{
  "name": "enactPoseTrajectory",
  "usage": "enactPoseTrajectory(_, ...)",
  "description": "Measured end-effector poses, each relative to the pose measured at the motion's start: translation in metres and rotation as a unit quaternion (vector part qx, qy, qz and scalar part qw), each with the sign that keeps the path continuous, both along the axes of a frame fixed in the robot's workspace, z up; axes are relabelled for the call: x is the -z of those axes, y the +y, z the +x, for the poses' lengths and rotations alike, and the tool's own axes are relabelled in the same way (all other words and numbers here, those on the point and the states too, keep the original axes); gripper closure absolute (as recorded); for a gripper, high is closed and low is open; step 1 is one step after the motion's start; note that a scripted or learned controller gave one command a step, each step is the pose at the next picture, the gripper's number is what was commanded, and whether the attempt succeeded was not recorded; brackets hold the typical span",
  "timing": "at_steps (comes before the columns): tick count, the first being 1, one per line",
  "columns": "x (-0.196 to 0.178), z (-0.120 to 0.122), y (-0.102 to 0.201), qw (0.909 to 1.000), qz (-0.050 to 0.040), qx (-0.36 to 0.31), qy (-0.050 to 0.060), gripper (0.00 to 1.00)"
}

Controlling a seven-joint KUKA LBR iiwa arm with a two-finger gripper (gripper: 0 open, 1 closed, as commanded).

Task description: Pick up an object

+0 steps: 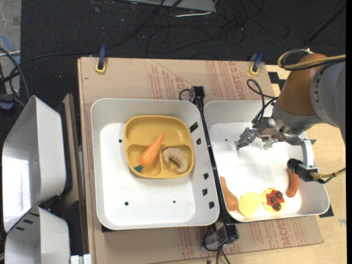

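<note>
Grey metal, my claw (246, 139) hangs splayed and empty over the smooth right white plastic bin (236, 164), whose near edge holds a glossy red-brown toy sausage (292, 184).

Two bins (110, 202), one plate (135, 130), six toys (152, 150)

Two white bins sit mid-frame. The left bin (110, 202) holds a yellow plate (158, 126) with a carrot (152, 150) and a shrimp (176, 158). In the right bin (316, 205), lower edge — a drumstick (229, 195), yellow disc (249, 203), small tart (274, 199), sausage (292, 183). The gripper (246, 139) hovers above — fingers spread, empty.
</note>
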State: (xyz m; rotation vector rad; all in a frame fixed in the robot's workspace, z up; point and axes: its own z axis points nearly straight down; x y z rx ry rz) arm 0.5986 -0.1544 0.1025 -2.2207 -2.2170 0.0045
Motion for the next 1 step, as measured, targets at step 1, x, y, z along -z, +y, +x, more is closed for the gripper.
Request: enactPoseTrajectory(1, -0.0145, 0.0019, 0.0002, 1.0000, -0.0005, 0.000, -0.003, 1.00)
